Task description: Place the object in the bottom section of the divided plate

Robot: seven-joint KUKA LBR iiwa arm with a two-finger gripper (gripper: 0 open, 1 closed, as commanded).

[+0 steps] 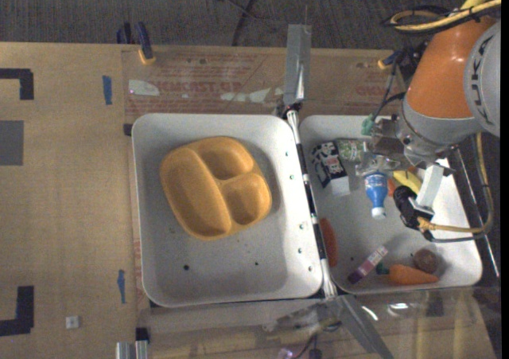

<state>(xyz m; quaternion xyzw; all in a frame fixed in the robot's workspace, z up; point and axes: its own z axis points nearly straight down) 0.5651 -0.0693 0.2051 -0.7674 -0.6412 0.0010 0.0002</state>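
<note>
Gripper (380,160): seen from above over the right bin, partly covered by the wrist; whether it is released, clenched or grasping anything cannot be told.
Arm (453,71): grey, with an orange band above the wrist, reaching in from the right over the upper part of the right bin.
Cables (445,226): black and yellow leads hanging from the wrist, looping over the right side of the right bin.
Bottle (375,194): small, white with a blue cap and label, lying just below the gripper in the right bin.
Black-and-white packet (328,162): at the upper left of the right bin, just beside the gripper.
Carrot (412,274): orange, lying near the lower right corner of the right bin.
Brown round item (426,259): just above the carrot.
Marker (368,263): purple and white, just left of the carrot.
Red-orange item (328,239): long, lying against the left wall of the right bin.
Right bin (350,278): shallow, white, holding the loose objects.
Divided plate (215,186): yellow-orange, three sections, in the upper middle of the left bin, well apart from the gripper.
Left bin (238,270): shallow, white, bearing the plate.
</note>
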